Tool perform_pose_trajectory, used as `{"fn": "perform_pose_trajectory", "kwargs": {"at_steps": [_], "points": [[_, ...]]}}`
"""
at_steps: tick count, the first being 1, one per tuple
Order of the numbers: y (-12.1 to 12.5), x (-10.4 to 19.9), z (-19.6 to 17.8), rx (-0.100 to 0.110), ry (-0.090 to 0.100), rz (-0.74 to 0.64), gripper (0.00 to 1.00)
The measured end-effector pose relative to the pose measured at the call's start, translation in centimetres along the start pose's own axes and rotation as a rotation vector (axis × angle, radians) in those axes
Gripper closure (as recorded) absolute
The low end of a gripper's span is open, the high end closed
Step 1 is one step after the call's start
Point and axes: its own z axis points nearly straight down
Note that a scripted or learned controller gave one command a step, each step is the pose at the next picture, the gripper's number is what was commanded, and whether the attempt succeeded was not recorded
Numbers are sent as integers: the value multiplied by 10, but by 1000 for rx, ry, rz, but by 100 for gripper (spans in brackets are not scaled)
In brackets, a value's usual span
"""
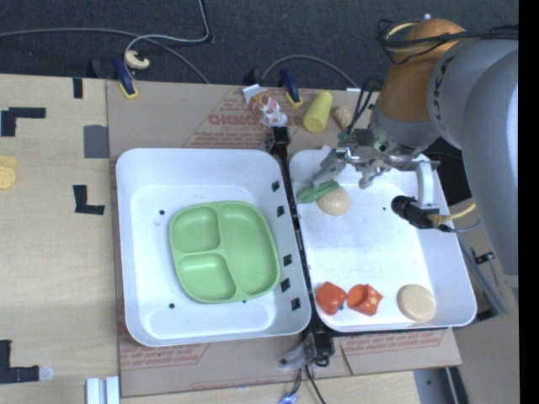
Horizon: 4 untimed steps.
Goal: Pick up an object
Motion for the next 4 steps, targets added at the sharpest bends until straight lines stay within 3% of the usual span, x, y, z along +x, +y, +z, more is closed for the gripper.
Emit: {"fn": "perform_pose_trajectory", "kwargs": {"at_steps": [1, 2, 3, 4], "points": [[-61, -58, 46, 4, -1, 3, 0], [-49, 26, 0, 1, 1, -1, 0], [8, -33, 98, -3, -3, 1, 0], [7, -33, 89, 0, -3, 0, 100]]}}
